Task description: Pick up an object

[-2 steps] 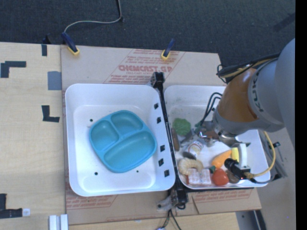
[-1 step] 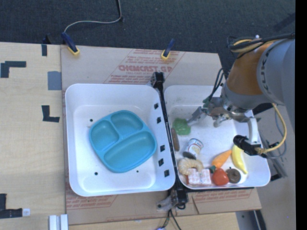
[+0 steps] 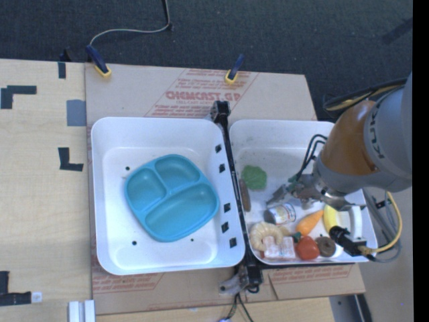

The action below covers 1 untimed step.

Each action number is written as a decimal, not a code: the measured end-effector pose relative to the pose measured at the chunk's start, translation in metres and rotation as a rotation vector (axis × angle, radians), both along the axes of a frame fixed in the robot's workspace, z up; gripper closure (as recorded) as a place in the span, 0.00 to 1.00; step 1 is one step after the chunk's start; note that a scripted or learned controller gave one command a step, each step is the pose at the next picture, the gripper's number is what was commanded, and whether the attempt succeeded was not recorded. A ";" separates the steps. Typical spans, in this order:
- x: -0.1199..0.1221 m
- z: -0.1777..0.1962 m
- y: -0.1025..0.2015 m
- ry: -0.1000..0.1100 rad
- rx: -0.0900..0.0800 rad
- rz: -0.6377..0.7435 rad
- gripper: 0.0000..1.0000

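I see the gripper low in the right bin, just above the can, beside the carrot; finger state unclear to me.

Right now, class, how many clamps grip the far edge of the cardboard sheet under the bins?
2: a yellow-and-blue spring clamp near the far left corner, another right of the printed lettering. More may be hidden elsewhere.

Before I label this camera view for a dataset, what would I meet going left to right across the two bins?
Blue divided plate → green object → small can → orange carrot → yellow banana.
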State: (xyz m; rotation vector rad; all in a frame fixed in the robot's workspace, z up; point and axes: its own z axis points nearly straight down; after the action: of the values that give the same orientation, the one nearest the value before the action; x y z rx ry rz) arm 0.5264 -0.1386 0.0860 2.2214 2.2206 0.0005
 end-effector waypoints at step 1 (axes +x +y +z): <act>0.028 0.071 -0.063 0.000 -0.002 0.000 0.00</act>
State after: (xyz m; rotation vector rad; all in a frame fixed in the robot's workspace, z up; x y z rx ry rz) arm 0.5541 -0.2011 0.1570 2.2207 2.2194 -0.0012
